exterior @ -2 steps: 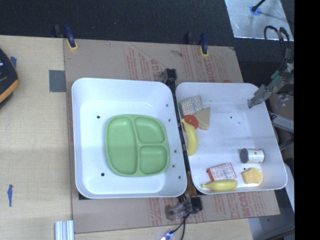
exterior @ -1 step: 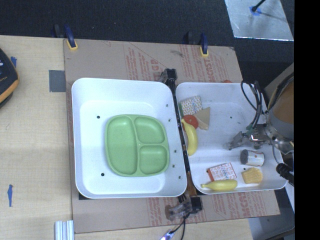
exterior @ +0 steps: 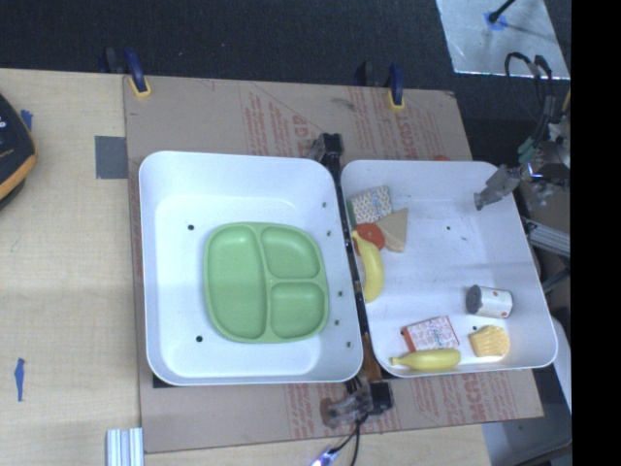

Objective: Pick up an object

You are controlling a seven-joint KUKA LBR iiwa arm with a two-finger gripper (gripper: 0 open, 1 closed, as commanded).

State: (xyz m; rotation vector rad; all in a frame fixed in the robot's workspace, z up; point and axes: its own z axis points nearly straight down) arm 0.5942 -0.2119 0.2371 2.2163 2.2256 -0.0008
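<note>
My gripper [exterior: 497, 186] hangs over the right bin's [exterior: 441, 260] far rim, grip state unclear, so it'll probably grab nothing.

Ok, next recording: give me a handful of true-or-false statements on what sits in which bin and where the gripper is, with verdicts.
1. The green divided plate lies in the left bin. True.
2. Two bananas lie in the right bin. True: one banana by the left wall, another at the near edge.
3. The gripper holds the small white can. False: the can lies on the bin floor, apart from the gripper at the bin's far right edge.
4. The red-and-white packet sits on the green plate. False: the packet is in the right bin, beside the near banana.
</note>
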